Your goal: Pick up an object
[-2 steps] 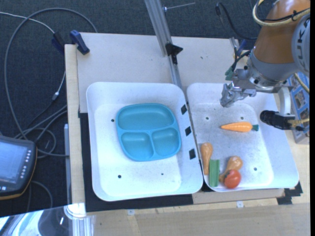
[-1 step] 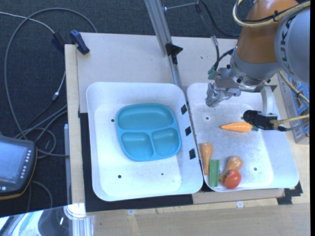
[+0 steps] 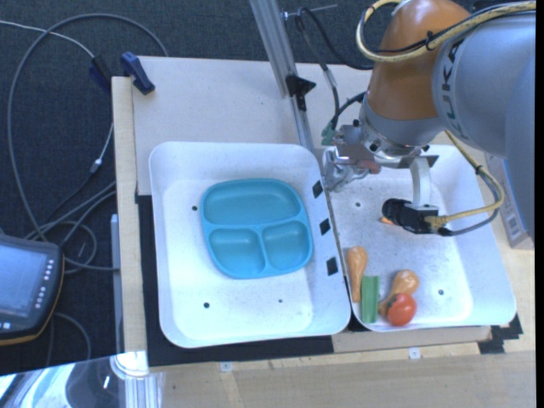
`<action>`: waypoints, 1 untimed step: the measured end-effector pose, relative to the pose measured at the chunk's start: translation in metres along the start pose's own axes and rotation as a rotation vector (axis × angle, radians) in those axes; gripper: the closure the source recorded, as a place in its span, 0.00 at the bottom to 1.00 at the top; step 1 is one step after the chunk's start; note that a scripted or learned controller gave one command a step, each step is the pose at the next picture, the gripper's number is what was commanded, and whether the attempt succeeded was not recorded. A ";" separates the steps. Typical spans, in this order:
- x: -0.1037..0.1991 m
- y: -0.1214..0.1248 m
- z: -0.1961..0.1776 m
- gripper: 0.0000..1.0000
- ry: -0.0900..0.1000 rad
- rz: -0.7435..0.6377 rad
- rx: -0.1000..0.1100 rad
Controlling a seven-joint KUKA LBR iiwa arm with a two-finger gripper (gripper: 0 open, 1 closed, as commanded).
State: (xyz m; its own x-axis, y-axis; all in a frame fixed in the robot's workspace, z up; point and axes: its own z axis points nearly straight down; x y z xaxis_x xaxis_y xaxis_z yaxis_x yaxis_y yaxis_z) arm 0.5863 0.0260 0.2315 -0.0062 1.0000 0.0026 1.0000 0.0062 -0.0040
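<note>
the grey arm (image 3: 476, 66) with its orange band stands highest, nearest to the camera, and reaches in from the right over the right bin (image 3: 497, 291). its jaws hang low at the far left corner of this bin, just beside the wall it shares with the left bin (image 3: 157, 172); i cannot tell if the jaws are wide or narrow. both white bins sit on the pale surface (image 3: 212, 100). in the left bin lies a blue divided plate (image 3: 255, 228), near the middle. the objects to pick lie in the front part of the right bin, apart from the jaws: an orange carrot piece (image 3: 356, 262), below it a green stick (image 3: 370, 300), then a tan piece (image 3: 405, 280) touching a red tomato (image 3: 401, 311).
</note>
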 end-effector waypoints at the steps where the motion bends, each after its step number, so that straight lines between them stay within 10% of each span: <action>1: 0.058 -0.018 -0.006 1.00 0.002 -0.001 0.000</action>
